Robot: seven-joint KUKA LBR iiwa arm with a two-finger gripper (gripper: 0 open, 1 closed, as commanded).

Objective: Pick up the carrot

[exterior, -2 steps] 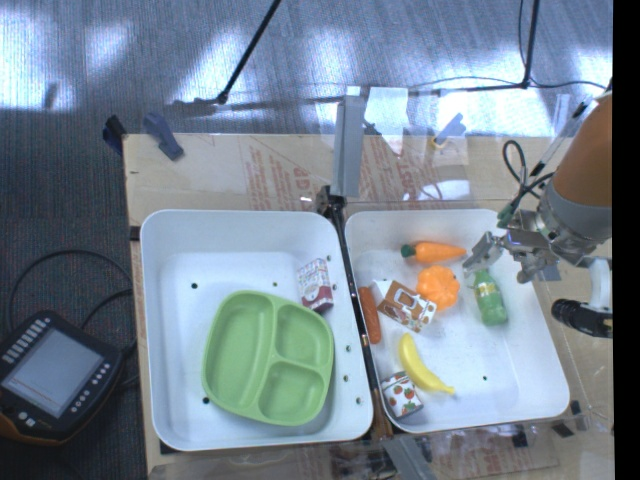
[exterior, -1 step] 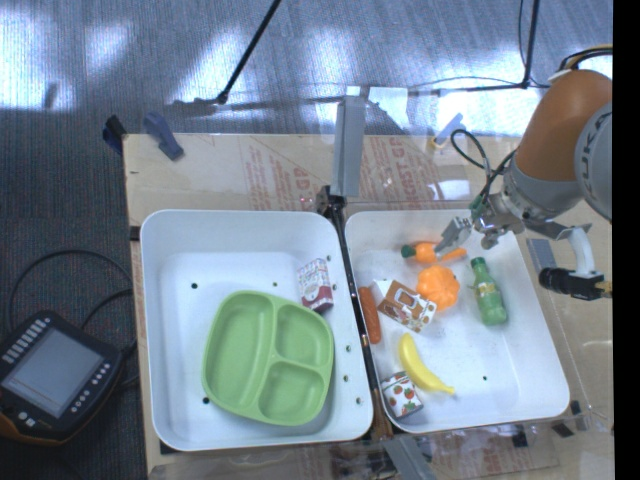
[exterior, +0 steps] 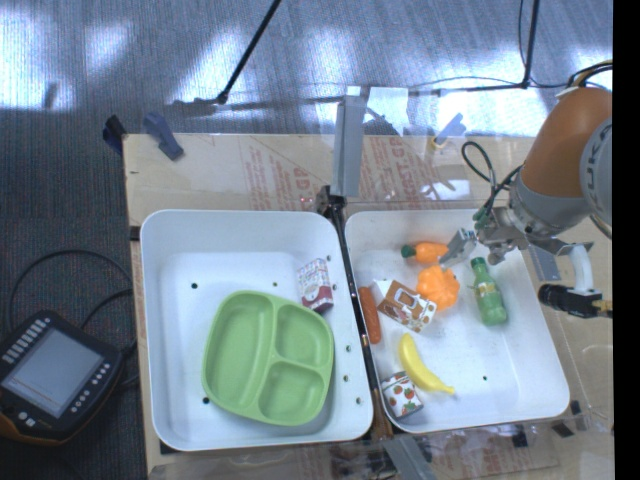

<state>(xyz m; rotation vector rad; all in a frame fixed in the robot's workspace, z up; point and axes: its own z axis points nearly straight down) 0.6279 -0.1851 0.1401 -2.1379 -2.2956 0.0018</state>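
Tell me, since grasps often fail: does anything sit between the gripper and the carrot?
Nothing visible does. The gripper hangs right beside the carrot in the right bin; the orange fruit and green bottle lie lower in the view, off that line.

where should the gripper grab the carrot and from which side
Probably across the orange body of the carrot, near its middle, coming down from above. It lies flat in the right bin, long axis roughly left-right, green top at its left end, so fingers closing across its narrow width should fit. The gripper hangs just right of it. The orange fruit sits close below, so keep the lower finger tight to the carrot.
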